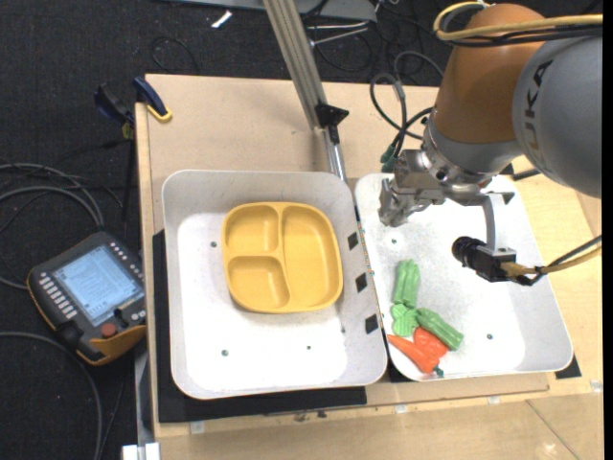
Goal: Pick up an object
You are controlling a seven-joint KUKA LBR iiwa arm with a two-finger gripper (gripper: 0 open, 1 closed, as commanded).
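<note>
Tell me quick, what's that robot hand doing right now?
Hand above right bin's far left corner, nothing seen in it. Green and orange toy pieces lie nearer the front, untouched. Yellow divided plate in left bin, out of the way.

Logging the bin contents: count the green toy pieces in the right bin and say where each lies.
3, though overlaps may hide more. One green piece lies nearest the bin's middle, a second sits just below it, and a third lies slanted to their right, beside an orange-red piece.
</note>
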